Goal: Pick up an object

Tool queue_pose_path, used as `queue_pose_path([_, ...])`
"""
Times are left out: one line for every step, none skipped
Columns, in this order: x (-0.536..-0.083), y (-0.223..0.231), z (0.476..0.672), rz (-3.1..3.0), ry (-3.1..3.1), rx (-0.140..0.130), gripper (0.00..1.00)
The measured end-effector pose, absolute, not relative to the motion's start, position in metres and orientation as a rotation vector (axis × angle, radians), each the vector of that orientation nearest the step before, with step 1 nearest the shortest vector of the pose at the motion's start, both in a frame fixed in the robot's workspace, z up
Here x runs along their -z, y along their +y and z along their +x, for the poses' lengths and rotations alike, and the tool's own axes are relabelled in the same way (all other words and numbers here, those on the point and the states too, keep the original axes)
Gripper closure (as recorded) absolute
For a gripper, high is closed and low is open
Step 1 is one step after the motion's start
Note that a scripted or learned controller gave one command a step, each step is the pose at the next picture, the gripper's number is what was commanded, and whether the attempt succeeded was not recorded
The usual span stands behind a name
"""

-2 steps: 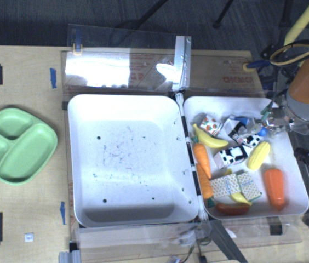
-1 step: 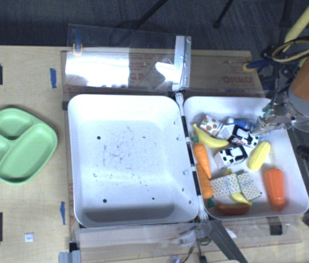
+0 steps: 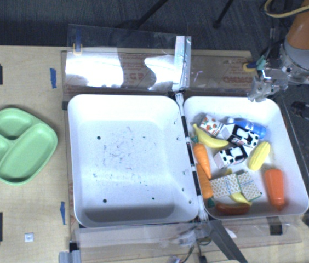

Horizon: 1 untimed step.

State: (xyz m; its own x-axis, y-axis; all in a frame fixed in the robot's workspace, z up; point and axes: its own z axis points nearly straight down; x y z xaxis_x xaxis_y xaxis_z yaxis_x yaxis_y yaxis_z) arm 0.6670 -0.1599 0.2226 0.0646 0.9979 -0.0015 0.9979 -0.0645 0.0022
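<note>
Arm (image 3: 303, 34) reaches in from right, tool (image 3: 259, 90) pointing down.

One fixed camera above the bench (image 3: 23, 64), slanted down over both white bins (image 3: 83, 111); arm (image 3: 302, 32) at right

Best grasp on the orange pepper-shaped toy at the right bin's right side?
Grip the orange pepper-shaped toy across its narrow width at mid-body, coming from straight above. It lies lengthwise along the right bin wall, apart from its neighbours, so the fingers probably have room on both sides.
</note>
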Motion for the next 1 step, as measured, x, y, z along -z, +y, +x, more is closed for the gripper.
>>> queue_pose_path([-0.2828,-0.174,0.5934,1.835,2.549,0.0,1.0])
